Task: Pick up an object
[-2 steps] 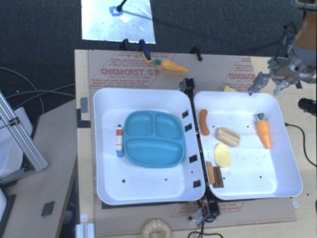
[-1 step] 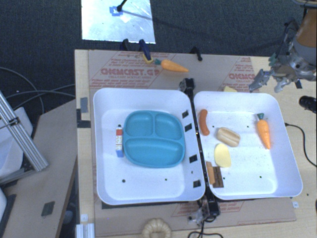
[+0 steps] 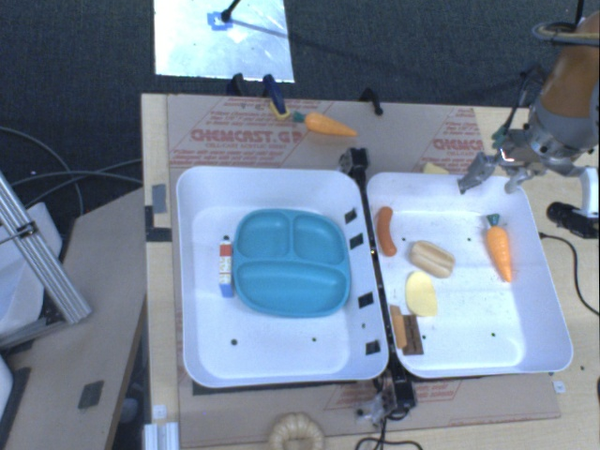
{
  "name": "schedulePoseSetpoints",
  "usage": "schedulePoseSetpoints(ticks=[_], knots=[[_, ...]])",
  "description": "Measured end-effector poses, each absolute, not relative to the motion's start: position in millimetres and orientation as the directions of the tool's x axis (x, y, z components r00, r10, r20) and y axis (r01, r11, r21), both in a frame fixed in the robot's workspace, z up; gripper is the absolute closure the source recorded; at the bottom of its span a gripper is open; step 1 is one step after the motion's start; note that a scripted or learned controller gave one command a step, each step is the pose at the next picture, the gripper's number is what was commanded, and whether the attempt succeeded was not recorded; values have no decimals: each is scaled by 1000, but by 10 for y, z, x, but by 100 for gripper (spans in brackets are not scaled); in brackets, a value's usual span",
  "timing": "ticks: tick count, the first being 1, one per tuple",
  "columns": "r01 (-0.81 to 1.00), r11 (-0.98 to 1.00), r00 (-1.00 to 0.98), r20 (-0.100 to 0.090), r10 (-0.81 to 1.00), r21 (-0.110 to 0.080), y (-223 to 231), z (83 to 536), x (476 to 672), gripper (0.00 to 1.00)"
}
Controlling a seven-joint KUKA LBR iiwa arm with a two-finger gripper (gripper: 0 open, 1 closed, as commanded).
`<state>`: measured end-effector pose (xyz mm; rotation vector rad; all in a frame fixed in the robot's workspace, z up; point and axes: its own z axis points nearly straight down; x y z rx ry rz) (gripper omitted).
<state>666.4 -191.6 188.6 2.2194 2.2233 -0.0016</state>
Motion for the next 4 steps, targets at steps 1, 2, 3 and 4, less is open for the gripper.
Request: schedulePoseSetpoints(ticks=[1,2,3,4], knots=[[1000,7,-7,-2,1000,3,-1895,1379,6777,0],[1000,7,-7,-1,1000,1,-1888,885,6788,0],[1000,9,-8,-3,1000,6,-1893,1011,6799,100],[1000,6,-6,-1,1000,5,-1909,1448,6836,100]])
